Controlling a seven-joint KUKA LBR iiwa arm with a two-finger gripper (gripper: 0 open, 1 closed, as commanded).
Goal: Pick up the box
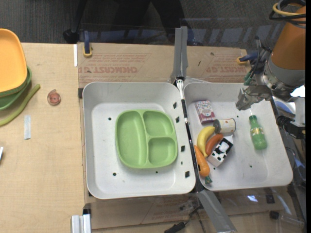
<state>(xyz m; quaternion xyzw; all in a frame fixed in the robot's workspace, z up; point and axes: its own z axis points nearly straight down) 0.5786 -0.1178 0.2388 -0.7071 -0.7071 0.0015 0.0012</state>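
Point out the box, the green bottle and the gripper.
box [205, 110], camera view, middle of its pink top face.
green bottle [258, 133], camera view, middle of its body.
gripper [244, 101], camera view, at its fingertips.

A lime-green divided plate [146, 139] sits in a white bin [97, 178]. The box [205, 111] is pink and white; beside it lie a yellow banana [204, 136], an orange carrot [202, 163] and a green bottle [257, 132].

2 white bins [92, 130], 1 green plate [146, 139], 1 box [205, 111], 1 banana [203, 137], 1 carrot [202, 163], 1 green bottle [257, 132], 1 black-and-white carton [221, 153].
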